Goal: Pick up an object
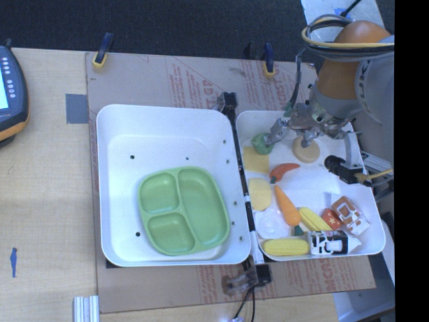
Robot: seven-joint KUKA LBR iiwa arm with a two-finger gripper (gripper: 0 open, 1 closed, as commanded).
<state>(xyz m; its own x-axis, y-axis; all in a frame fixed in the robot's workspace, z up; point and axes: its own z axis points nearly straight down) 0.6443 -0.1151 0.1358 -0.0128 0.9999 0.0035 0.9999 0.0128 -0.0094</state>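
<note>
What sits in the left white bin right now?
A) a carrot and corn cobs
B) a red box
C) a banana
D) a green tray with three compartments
D: the green divided tray lies alone on the floor of the left bin, while the carrot, corn and other toy foods lie in the right bin.

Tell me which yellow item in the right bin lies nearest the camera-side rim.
The corn cob, lying along the near rim beside the black-and-white item; the other yellow pieces sit farther in.
</note>
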